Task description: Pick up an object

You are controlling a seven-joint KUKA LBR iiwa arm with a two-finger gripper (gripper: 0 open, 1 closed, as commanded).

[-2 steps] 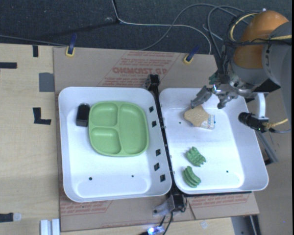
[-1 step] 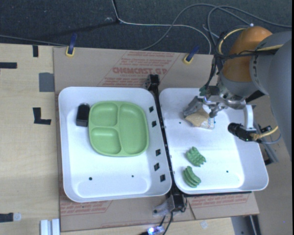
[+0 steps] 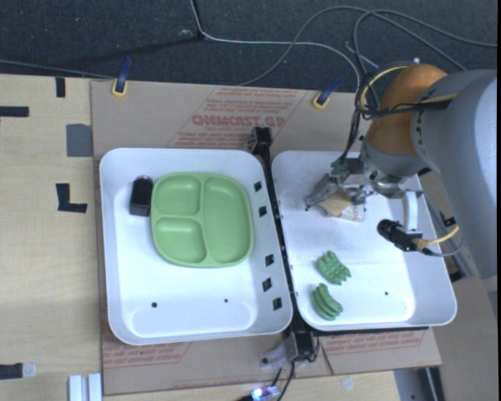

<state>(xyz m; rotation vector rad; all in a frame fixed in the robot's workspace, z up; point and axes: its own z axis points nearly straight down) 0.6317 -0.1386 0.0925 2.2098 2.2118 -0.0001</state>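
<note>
Two white bins side by side on a cardboard-covered worktop (image 3: 234, 115). Left bin (image 3: 125, 307): green divided plate (image 3: 202, 220), small black block (image 3: 140, 195) touching its nine o'clock edge. Right bin (image 3: 426, 303): two green ridged pieces, one (image 3: 333, 267) just above the other (image 3: 325, 301), toward six o'clock. Claw (image 3: 341, 195) low at twelve o'clock, over a tan object (image 3: 348, 210).

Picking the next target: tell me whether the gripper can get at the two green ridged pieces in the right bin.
Probably yes. Both green ridged pieces lie bare on the right bin floor, with nothing over them. The gripper hangs in the same bin, over a tan object, with open floor between.
</note>
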